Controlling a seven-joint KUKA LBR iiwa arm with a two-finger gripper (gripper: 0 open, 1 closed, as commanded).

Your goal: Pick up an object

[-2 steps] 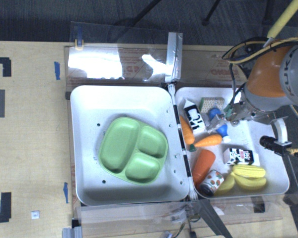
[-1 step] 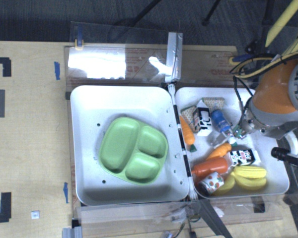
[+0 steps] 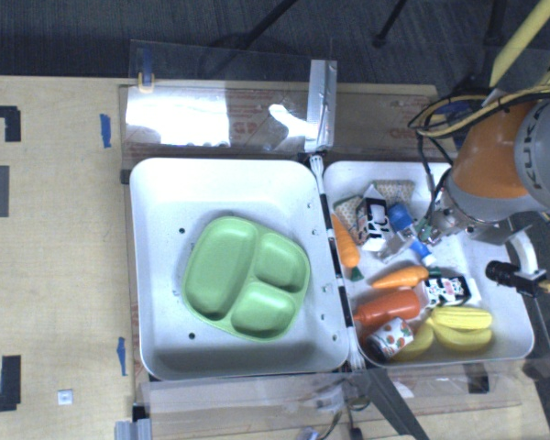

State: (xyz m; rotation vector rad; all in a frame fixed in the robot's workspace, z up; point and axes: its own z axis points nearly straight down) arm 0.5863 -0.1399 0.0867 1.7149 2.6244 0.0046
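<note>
We see our gripper (image 3: 420,238) low in the right bin (image 3: 522,342), tips at a blue-capped item (image 3: 401,218); how it is set on that item, we cannot tell. A carrot (image 3: 400,277) lies just below-left, long axis running left-right.

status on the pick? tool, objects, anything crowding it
Tool low in right bin, among the toys; grip unreadable. Nothing seen held. Carrots, banana and blue piece packed close. Green tray alone in left bin.
</note>
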